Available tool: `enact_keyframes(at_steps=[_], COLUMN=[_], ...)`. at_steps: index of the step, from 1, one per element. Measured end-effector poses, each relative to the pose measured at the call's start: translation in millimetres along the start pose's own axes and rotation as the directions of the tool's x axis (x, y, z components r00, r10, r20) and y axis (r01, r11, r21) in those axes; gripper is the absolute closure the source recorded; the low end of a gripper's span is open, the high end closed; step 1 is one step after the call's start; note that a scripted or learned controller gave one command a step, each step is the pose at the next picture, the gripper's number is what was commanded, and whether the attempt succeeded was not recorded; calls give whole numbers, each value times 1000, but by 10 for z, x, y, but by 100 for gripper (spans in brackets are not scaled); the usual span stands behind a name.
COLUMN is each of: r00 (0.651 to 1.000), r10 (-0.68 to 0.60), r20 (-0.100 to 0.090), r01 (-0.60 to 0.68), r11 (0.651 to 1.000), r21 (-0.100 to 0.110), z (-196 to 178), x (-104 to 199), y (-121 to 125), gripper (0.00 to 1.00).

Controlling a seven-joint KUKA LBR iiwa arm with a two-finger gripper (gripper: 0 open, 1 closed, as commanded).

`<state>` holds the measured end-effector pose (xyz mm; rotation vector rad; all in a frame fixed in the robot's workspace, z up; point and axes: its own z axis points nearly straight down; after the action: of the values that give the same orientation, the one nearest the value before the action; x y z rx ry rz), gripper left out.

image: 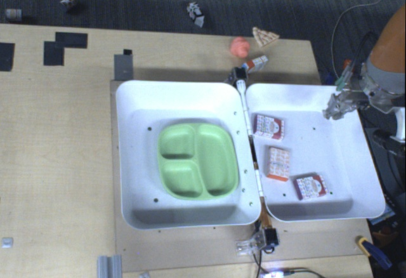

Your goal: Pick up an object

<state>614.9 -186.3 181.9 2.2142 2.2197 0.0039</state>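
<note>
Three small flat packets lie in the right bin: a red and white one at the upper left, an orange-edged one below it, and a dark red one toward the front. My gripper hangs over the right bin's far right corner, well to the right of the packets. Nothing shows between its fingers. The arm comes in from the right edge with its orange band at the top right.
The left bin holds a green divided tray. Behind the bins on the bench lie a pink ball, a pizza-slice toy and a small tube. Cables run at the front and right.
</note>
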Motion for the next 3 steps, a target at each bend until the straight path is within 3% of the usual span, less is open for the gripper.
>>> enact_keyframes(at_steps=[1, 2, 3], r00=[1000, 1000, 1000], r10=[-2, 0, -2], r20=[-2, -2, 0], r01=[2, 0, 2], r11=[1000, 1000, 1000], r21=[2, 1, -6], z=[10, 954, 836], x=[16, 193, 195], y=[-1, -636, -613], gripper=[0, 0, 100])
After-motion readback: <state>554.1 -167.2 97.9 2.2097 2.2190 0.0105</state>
